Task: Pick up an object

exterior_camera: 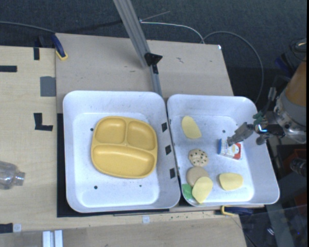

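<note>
Probably light and crinkly, the small packet (230,150); best pinched across its flat sides. Gripper (236,136) just above it, whether spread or pressed impossible to tell.

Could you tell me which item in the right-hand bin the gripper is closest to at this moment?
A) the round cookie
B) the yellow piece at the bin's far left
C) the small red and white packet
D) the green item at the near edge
C: the gripper sits right at the small red and white packet, while the cookie lies farther left.
</note>
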`<state>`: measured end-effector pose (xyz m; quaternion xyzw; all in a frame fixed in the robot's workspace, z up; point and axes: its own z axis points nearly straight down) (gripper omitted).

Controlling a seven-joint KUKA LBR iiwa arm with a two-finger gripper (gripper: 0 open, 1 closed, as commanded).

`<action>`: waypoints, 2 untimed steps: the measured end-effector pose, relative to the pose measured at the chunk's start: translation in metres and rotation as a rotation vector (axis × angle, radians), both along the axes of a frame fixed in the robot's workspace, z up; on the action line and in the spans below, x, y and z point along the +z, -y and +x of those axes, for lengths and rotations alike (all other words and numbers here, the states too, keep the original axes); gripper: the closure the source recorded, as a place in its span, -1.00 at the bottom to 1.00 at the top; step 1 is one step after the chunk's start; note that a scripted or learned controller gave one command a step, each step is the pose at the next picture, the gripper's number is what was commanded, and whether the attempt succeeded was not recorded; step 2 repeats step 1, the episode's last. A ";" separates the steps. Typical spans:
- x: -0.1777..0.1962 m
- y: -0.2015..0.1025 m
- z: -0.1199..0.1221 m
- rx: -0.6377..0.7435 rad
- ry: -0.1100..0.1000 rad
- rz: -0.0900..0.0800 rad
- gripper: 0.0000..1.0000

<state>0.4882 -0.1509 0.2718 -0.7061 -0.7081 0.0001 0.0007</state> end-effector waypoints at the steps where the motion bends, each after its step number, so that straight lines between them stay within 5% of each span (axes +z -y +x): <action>1: 0.010 -0.001 0.001 0.002 0.000 0.001 1.00; 2: 0.010 -0.001 0.001 0.002 0.000 0.001 1.00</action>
